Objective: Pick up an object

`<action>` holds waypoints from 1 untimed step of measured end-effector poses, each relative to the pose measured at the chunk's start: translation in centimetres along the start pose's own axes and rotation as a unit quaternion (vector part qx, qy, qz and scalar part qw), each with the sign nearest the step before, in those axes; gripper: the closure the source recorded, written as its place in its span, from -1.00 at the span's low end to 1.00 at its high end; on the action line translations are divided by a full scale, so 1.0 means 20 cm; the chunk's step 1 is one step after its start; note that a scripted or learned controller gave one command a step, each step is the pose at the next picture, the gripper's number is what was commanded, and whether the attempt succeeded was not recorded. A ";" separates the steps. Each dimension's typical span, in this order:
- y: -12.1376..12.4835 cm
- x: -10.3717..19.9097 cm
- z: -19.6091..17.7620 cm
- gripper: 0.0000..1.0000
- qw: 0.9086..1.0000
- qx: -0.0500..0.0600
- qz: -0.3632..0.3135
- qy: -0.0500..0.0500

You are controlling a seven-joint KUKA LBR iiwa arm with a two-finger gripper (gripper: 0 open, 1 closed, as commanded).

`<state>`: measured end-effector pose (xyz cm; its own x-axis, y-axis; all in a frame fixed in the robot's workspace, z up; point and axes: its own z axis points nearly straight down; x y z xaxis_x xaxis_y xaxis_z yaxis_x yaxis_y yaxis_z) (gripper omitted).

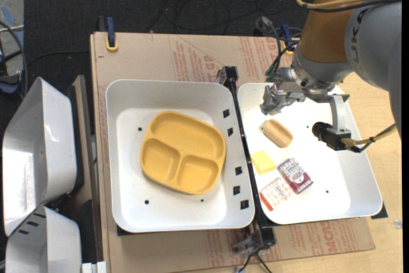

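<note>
Dark floor strewn with cables surrounds a wooden bench [166, 57], seen from one camera above and at a slant. Two shallow white bins sit side by side on it.

On the camera's left, the left bin [121, 137] holds a yellow divided plate [182, 151] with three compartments, lying flat near the middle.

On the camera's right, the right bin [358, 182] holds four small things. A tan, rounded bread-like roll [277, 133] lies in the upper left part. Just below it, near the bin's left wall, lies a flat yellow block [263, 162]. Lower and toward the middle sits a small printed packet [294, 174], and touching it on the lower left is a flat white and red packet [275, 192].

The grey arm [377, 29] with its orange band reaches in from the right. Its gripper [276, 102] hangs over the upper left of the right bin, just above the roll and apart from it. Whether the jaws are open or closed cannot be told from this angle; nothing is seen between them.

The roll looks the nearest candidate. It appears light and probably somewhat soft or smooth, so a grasp across its narrow middle seems best, since its rounded ends could slip out. The flat packets lie low against the floor and would likely be harder to pinch.
</note>
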<state>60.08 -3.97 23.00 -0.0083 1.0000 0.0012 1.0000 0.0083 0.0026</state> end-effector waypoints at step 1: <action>0.09 0.27 -0.05 1.00 1.000 -0.001 0.000 0.000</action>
<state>61.77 1.40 24.08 -0.0090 1.0000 0.0017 1.0000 0.0090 0.0038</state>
